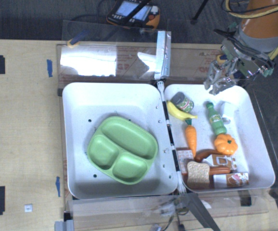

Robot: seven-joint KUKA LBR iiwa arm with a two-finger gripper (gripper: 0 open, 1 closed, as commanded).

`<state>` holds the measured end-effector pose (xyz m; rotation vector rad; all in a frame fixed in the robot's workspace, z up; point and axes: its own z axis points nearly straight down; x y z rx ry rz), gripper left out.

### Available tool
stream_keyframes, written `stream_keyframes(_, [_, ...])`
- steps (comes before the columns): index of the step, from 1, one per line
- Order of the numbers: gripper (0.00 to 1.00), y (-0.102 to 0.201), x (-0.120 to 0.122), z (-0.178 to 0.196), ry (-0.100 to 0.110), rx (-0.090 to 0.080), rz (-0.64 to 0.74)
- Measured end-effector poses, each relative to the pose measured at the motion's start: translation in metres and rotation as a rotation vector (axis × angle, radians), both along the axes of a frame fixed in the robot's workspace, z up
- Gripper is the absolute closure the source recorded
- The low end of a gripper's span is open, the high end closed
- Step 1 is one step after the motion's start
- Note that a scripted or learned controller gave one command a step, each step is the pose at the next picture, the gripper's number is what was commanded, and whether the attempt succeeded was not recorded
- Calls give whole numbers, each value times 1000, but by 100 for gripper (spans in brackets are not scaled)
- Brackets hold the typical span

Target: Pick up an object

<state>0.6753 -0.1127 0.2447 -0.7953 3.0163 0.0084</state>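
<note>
Gripper [219, 84] hangs over the far corner of the right bin [260, 143], nothing visibly in it; whether it is released or clenched I cannot tell. Nearest is the green bottle [216, 119], just toward the camera, lying lengthwise away from it, with the banana [179, 111] and can [182, 101] further left.

The arm comes in at the upper right of the frame, its orange band showing at the top right corner with grey structure just below it. From there the wrist angles down and toward the left. The gripper [219, 84] hangs at the end of it, in the upper right part of the picture, pointing downward. Its metal fingers [215, 81] look pale and close together, with nothing seen between them, though their exact spread is hard to judge.
</note>
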Motion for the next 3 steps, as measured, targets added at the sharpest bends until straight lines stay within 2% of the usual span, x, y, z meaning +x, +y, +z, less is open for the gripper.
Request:
stream_keyframes(1, [100, 0, 3, 9, -7, 4, -6])
stream_keyframes(2, [100, 43, -7, -46, 19, -8, 53])
stream_keyframes(3, [100, 87, -26, -31, 20, -8, 70])
